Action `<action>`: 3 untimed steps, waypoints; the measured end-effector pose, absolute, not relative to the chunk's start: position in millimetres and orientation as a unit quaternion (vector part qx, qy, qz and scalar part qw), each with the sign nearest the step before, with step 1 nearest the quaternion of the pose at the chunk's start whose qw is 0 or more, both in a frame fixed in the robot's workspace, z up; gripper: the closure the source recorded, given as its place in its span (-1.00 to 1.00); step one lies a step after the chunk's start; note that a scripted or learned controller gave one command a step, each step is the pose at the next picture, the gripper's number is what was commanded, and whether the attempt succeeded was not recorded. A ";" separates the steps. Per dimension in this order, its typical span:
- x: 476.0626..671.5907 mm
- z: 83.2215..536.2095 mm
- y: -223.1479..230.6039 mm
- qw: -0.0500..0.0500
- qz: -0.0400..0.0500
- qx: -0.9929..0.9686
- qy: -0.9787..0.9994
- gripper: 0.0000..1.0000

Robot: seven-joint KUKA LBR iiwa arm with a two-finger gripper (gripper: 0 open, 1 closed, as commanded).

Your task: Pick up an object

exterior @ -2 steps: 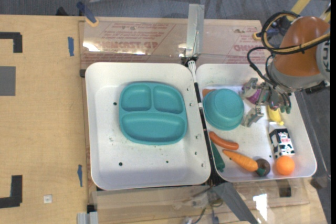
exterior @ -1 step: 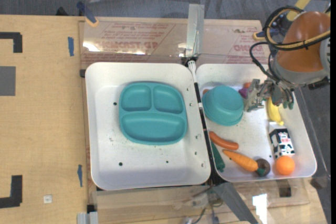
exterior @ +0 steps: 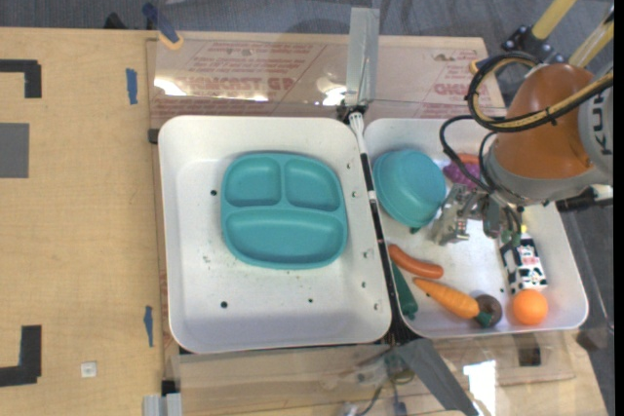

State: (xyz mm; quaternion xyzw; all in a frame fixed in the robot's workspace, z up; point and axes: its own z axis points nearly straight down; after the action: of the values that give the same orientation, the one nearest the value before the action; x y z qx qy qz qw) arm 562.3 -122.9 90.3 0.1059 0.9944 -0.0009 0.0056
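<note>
Two white bins sit on the worktop. From the fixed camera we see a teal divided plate (exterior: 285,209) in the left bin (exterior: 185,307). The end effector (exterior: 458,219) hangs over the right bin (exterior: 565,307), beside a teal bowl (exterior: 409,182); we cannot tell whether it is open or closed. Lower right lie a carrot (exterior: 450,297) and an orange ball (exterior: 529,308). We judge the carrot light, stiff and smooth, best pinched across its thick middle.

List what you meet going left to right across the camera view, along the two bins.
Left bin → teal divided plate → teal bowl → claw → orange ball. The carrots and the pieces under the arm overlap these, so they are left out.
</note>
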 end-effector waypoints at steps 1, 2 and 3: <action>539.8 90.6 -126.2 0.008 0.001 0.171 0.985 1.00; 539.2 89.9 -126.5 0.007 0.001 0.171 0.985 -1.00; 524.7 90.2 -99.0 0.008 0.000 0.182 0.983 -1.00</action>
State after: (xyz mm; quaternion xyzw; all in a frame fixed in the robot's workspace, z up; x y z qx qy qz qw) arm 524.7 -99.0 90.2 0.1818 0.9833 0.0000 0.0075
